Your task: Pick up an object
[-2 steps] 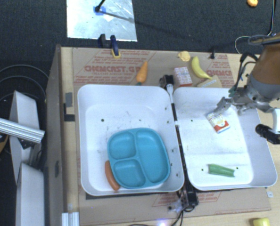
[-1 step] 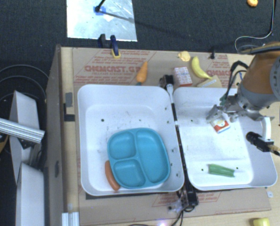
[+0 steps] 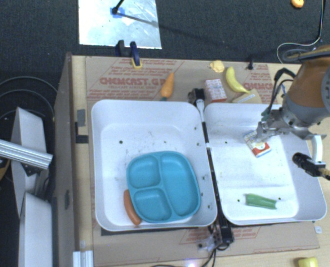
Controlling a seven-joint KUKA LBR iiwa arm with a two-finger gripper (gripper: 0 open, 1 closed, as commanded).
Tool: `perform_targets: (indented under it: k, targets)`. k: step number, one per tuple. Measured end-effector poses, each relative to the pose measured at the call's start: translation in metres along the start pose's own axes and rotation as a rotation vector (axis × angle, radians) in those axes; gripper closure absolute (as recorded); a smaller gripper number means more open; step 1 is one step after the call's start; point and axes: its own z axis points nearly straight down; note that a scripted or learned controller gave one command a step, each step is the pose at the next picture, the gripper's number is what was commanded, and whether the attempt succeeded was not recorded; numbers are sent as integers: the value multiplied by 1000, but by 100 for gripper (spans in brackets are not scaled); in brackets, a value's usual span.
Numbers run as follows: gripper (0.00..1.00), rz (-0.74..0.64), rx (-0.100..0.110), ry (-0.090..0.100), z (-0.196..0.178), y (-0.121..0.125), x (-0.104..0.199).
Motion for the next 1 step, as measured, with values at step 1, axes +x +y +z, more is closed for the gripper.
perform_targets:
  k: [1]
  targets:
    - [100, 4, 4, 1, -42, -35, 0]
